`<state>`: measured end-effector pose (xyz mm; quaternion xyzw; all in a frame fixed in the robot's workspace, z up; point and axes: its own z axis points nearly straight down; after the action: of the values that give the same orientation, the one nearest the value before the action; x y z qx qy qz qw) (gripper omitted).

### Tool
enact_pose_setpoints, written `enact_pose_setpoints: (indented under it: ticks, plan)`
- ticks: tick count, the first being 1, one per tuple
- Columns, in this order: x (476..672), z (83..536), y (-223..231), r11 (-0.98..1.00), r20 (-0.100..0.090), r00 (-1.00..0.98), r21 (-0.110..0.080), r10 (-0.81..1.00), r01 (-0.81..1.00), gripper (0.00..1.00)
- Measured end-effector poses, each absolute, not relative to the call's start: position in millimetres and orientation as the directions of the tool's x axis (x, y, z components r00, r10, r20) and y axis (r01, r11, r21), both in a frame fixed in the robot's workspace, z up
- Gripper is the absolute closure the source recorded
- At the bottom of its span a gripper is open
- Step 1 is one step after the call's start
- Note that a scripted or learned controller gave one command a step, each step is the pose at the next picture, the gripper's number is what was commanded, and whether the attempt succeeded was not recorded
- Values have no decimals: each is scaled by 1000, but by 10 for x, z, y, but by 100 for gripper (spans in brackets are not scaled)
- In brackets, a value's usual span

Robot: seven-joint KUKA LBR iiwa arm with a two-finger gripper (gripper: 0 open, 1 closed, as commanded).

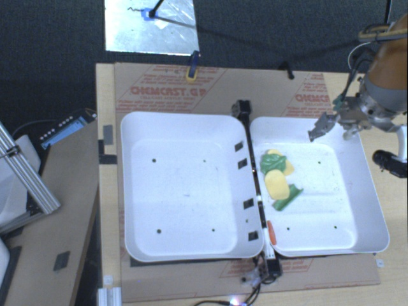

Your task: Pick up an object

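Toys [278,178] lie well apart from end effector [333,125].

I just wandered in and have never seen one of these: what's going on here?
A robot arm reaches in from the right, its end effector hovering over the far edge of the right bin. A small pile of yellow and green objects lies near that bin's left side, untouched. The left bin sits alongside. Nothing has been picked up yet.

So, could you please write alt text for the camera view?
A robot arm's gripper hovers over the right bin's far edge, apart from the small yellow and green objects clustered near that bin's left wall. The left bin sits alongside.
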<state>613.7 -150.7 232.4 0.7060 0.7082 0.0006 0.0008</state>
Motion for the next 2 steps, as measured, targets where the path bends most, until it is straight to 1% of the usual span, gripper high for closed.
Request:
enact_pose_setpoints:
  ticks: [1, 2]
  plan:
    - [5732, 3626, -831, 11, 1, -11, 15, 1000, 1000, 0]
    - [5739, 3654, -870, 9, -1, -9, 7, 1000, 1000, 100]
